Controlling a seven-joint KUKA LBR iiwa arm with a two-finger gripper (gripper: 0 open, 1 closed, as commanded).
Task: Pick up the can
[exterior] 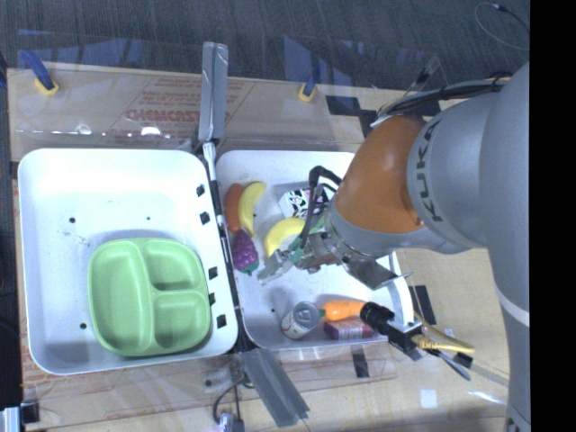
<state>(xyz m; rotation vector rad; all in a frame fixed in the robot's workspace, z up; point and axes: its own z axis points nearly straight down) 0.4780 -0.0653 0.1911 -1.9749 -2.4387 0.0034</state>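
Arm point(468, 178) is nearest the camera, reaching in from 3 o'clock over the right bin point(270, 165), wrist bent down. Claw point(286, 259) hangs mid-bin; cannot tell its state. Can point(302, 319) lies on its side at the bin's 6 o'clock edge, touching the carrot point(344, 310), apart from the claw. To do it well: shift toward 6 o'clock, straddle the can's body, stay off the carrot and wall. Left bin holds a tray point(148, 295).
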